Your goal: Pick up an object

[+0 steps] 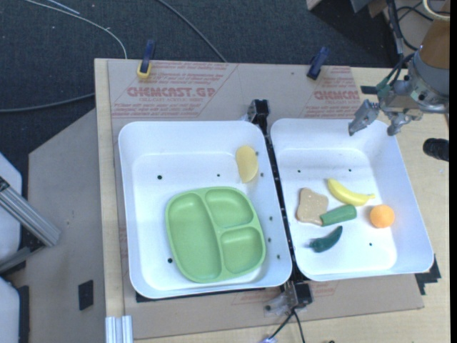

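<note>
Gripper: the gripper [378, 120] is seen above the far right corner of the right bin [407, 191]; its fingers [358, 122] are spread apart, with nothing between them.
Banana: a yellow banana [348, 191] is laid in the right bin, well apart from the fingers, nearer the camera.
Neighbours: a tan bread slice [311, 206], a green cucumber [338, 215], a dark green pepper [326, 240] and an orange ball [382, 216] are laid near it.
Left bin: a green divided tray [214, 233] and a pale yellow piece [247, 163] are held in the left bin [139, 191].
Writing: "CHEMCAST GP" is printed in red on the table [171, 91].
</note>
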### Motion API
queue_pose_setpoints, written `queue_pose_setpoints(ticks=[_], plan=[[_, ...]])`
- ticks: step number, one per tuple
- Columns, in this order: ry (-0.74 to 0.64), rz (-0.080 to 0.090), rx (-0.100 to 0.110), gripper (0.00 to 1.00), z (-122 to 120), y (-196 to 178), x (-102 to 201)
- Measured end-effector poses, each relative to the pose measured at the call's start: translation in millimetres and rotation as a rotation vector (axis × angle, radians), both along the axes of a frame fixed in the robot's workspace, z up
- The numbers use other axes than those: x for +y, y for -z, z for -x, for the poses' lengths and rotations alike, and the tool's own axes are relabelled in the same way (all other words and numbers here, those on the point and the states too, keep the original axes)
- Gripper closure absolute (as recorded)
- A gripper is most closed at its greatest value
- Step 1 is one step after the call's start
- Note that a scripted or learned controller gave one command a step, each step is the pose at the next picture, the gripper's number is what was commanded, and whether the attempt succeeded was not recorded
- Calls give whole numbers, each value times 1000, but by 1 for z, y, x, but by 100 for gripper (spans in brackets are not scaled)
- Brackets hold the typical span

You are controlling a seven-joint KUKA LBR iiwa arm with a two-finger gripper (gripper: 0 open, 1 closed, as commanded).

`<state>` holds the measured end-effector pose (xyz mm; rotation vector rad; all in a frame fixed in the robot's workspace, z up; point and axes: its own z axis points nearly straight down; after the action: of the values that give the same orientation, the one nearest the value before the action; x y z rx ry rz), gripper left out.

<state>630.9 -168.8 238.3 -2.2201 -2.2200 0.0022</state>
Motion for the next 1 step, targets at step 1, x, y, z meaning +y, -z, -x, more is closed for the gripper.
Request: queue_pose_setpoints(ticks=[1], plan=[[1, -1, 6, 0, 0, 63, -6]])
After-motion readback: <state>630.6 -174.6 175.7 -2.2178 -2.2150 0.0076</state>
